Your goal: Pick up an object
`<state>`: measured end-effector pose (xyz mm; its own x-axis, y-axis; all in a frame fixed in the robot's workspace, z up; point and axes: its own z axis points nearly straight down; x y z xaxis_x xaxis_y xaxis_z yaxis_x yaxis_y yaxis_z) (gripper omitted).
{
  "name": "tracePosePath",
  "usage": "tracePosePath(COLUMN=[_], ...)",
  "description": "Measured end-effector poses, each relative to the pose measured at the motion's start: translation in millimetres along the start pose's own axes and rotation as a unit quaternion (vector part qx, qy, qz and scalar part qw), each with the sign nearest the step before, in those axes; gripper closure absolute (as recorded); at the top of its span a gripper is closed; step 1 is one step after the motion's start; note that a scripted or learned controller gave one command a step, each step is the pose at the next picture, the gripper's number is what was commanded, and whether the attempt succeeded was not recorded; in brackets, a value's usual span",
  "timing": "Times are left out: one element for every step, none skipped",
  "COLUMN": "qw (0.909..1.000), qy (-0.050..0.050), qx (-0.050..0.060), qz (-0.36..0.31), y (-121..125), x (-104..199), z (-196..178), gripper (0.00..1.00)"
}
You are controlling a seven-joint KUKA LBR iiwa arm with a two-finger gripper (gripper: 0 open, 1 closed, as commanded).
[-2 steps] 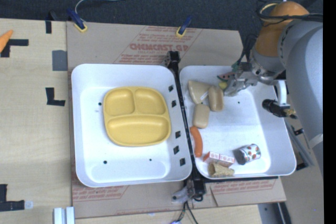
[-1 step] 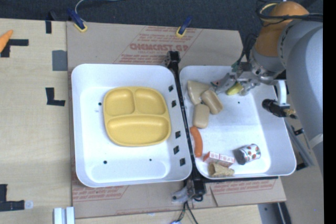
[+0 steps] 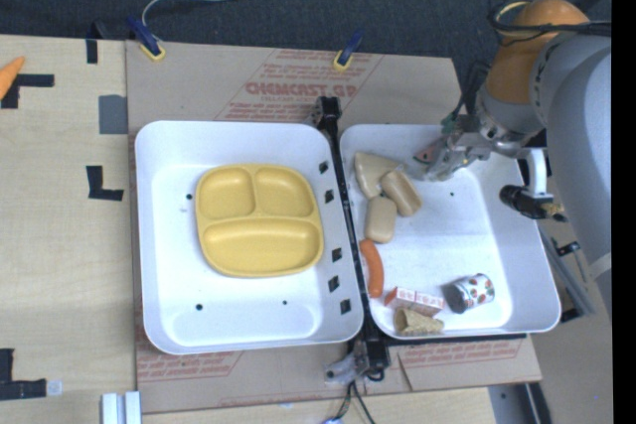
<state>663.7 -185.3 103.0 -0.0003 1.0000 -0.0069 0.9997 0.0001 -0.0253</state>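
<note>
The grey arm (image 3: 581,114) comes in from the right, its orange band (image 3: 517,65) high above the right bin's far right corner, and bends down so that the gripper (image 3: 444,157) hangs low over the far part of the right bin (image 3: 517,258), just inside its far rim. The gripper is small and partly blurred here, so I cannot tell how it stands, and nothing can be made out in its grasp. It sits just right of the nearest beige piece, close to it but seemingly apart.

The left bin (image 3: 164,243) carries a yellow divided plate (image 3: 260,219) with three compartments, lying flat near the bin's middle, slightly toward the far side.

The right bin has its things gathered along the left wall and the near edge. At the far left lie three beige bread-like pieces (image 3: 383,189), touching one another. Below them, along the left wall, lies an orange carrot-like stick (image 3: 373,268). Near the near edge sit a small red-and-white packet (image 3: 419,298), a tan crumbly piece (image 3: 417,320) just below it, and a small can (image 3: 469,293) on its side with a red-spotted label, toward the near right corner.

The two bins touch along their shared middle edge, where black clips (image 3: 338,213) sit.
</note>
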Motion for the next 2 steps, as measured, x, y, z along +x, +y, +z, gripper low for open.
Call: tracePosePath(qw=[1.0000,0.9999], qy=[0.000,0.002], qx=[-0.001,-0.013], qz=[0.000,-0.001], y=[0.2,5.4], x=[0.3,26.0], z=[0.1,16.9], gripper=[0.00,0.00])
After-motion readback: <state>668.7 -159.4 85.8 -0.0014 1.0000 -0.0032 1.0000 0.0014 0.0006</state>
